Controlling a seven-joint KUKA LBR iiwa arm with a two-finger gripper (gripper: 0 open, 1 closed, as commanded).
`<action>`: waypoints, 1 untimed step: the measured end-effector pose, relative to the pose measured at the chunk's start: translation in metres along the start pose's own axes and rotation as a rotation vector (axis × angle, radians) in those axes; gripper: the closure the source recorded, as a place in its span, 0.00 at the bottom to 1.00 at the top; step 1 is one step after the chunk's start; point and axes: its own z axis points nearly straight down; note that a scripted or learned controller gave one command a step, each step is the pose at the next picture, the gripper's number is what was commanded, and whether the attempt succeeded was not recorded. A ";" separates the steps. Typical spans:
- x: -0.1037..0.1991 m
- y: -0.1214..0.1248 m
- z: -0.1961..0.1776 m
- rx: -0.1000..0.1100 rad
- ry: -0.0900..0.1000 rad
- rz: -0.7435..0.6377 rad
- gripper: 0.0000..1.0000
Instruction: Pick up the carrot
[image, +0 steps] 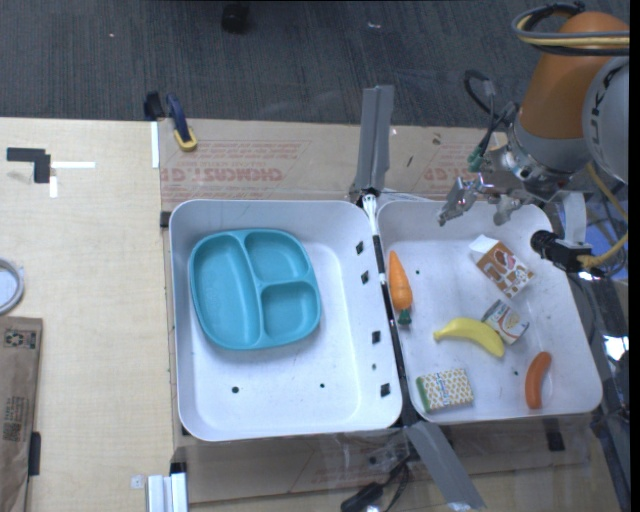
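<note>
The orange carrot (399, 283) with a small green stem end lies lengthwise in the right bin (570, 400), close against its left wall. My gripper (474, 207) hangs over the far edge of that bin, up and to the right of the carrot and well apart from it. Its two metal fingers (450, 209) stand open with nothing between them.
The right bin also holds a banana (470, 335), a small carton (501, 268), a little box (509, 322), a speckled packet (444, 389) and a red sausage (538, 380). A blue divided plate (255, 288) lies in the left bin (290, 410).
</note>
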 end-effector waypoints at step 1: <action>0.049 0.001 0.017 0.000 0.000 -0.057 0.00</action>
